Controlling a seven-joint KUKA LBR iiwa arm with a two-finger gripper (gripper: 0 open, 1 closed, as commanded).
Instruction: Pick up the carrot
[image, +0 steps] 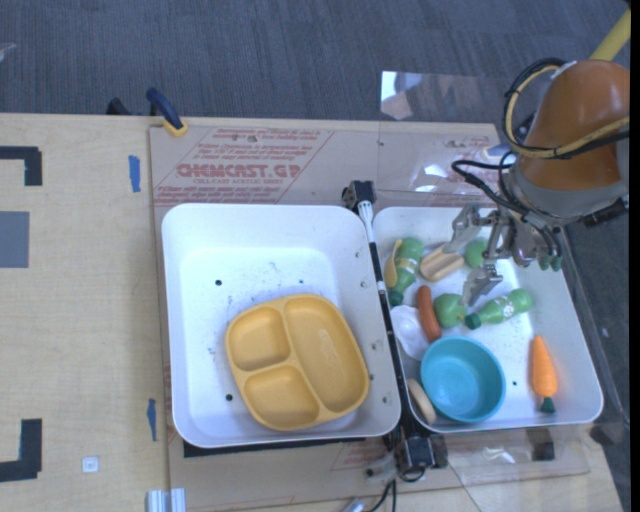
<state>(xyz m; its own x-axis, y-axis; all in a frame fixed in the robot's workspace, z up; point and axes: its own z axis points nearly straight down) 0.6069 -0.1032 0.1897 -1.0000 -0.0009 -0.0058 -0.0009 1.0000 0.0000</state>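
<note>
The carrot (542, 368) is orange with a small green stem end. It lies alone near the front right corner of the right bin (585, 400), stem end toward the front. My gripper (472, 266) hangs over the back middle of that bin, well behind and to the left of the carrot. Its fingers (489, 280) are open with nothing between them, above a cluster of toy food.
Under and around the gripper lie a tan bread roll (440, 264), a green bottle (502, 307), a green ball (448, 308), a red sausage (428, 312) and a yellow-green piece (405, 262). A blue bowl (461, 378) sits left of the carrot. The left bin (200, 260) holds a yellow divided plate (295, 360).
</note>
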